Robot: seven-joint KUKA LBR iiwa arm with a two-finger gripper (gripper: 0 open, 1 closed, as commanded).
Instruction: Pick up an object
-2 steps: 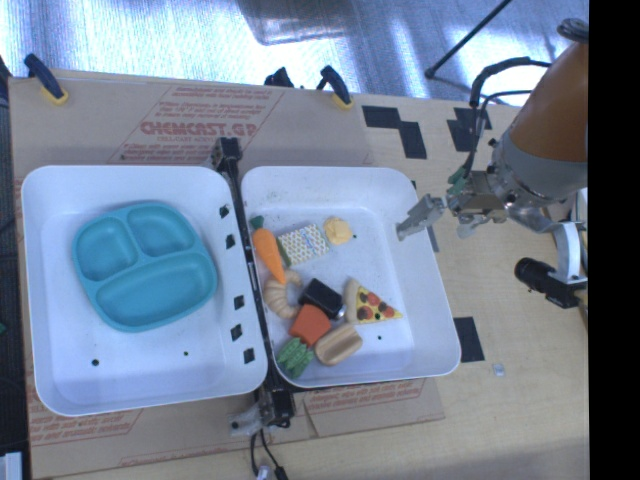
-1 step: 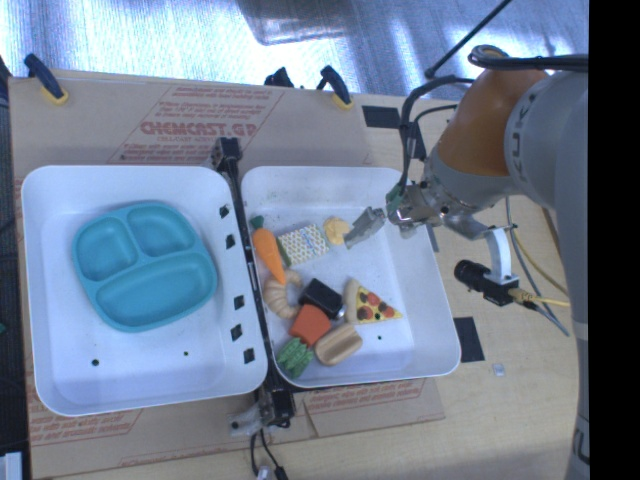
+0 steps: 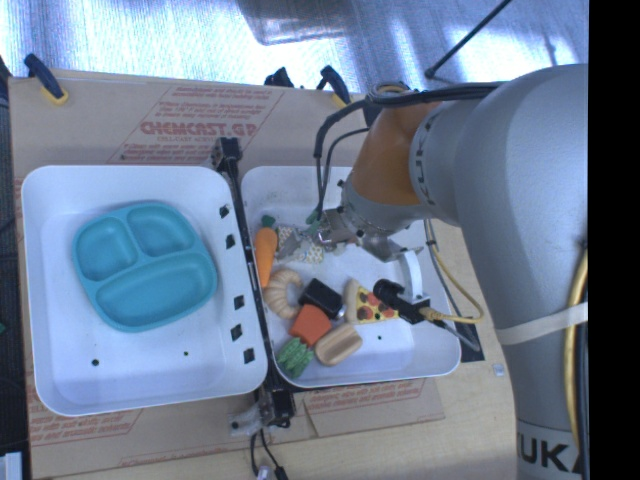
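Turquoise plastic, a three-compartment plate [image 3: 145,264], is lying alone in the left white bin [image 3: 60,368], while the toys are crowding the right white bin [image 3: 440,353]: an orange carrot [image 3: 265,252] running lengthwise beside the divider, then a beige ring-shaped pretzel [image 3: 284,292]. Further right, the gripper [image 3: 322,230] is hovering low at the bin's upper middle, just right of the carrot's green top and touching or nearly over a small speckled piece [image 3: 305,245]. How its jaws are standing cannot be told from here.
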